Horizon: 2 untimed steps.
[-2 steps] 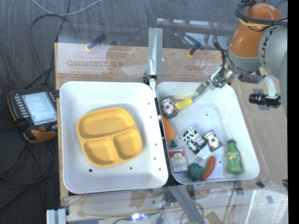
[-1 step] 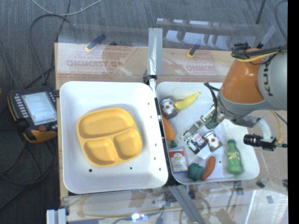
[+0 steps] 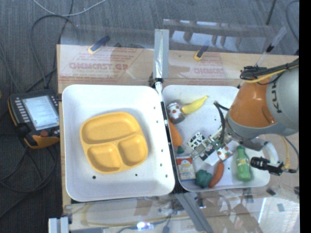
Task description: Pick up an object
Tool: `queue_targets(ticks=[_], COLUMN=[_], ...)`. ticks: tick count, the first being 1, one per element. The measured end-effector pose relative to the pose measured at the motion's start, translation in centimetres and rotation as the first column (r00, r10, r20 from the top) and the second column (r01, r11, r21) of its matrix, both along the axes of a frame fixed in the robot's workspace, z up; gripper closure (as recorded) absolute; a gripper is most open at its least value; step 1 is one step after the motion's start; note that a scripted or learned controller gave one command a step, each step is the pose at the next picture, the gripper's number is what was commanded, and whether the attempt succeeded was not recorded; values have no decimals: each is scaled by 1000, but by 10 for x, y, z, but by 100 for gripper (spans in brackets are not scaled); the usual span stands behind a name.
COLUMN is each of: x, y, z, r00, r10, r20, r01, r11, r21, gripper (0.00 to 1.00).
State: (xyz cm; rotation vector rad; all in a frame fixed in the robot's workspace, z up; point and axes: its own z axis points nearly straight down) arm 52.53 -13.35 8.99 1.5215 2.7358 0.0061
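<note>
- gripper (image 3: 208,147) low in the right bin (image 3: 214,93), near the bottle (image 3: 242,163); can't tell its grip.
- yellow tray (image 3: 114,141) in the left bin (image 3: 73,130).

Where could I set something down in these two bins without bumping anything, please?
Left bin: bare floor surrounds the yellow tray, widest along the left wall and near edge. Right bin: crowded; banana, carrot, green bottle and the arm fill it.
</note>
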Motion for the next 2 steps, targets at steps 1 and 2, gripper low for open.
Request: queue_targets(ticks=[1,2], x=[1,-4], y=[1,86], z=[10,122], r00=[1000,998], r10=[0,55], r20=[4,-12], r01=[0,-55], r11=[1000,999], r21=[1,2], gripper=[100,100])
